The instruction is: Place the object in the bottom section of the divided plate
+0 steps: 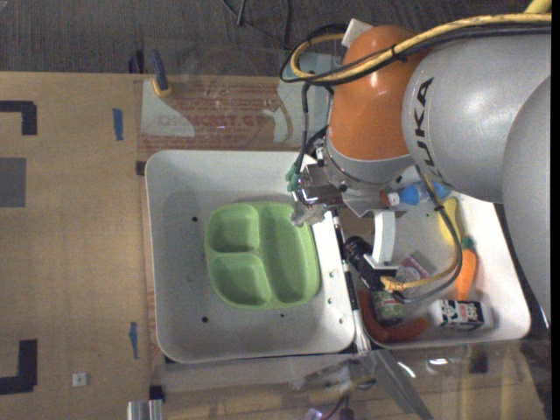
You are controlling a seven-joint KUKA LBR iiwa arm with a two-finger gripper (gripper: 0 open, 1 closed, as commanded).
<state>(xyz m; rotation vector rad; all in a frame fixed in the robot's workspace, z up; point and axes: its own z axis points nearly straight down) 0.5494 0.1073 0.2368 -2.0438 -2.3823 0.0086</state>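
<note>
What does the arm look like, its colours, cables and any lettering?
The arm is glossy grey with rounded casings, an orange band above the wrist, and black KUKA lettering. Yellow and black cables loop over it. The gripper is small, metallic and dark.

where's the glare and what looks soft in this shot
Camera view: bright highlights sit on the arm's orange band and grey shell; the green divided plate is evenly lit with soft shadows in its sections; the gripper looks slightly blurred, and the objects in the right bin are dim under the arm's shadow.
</note>
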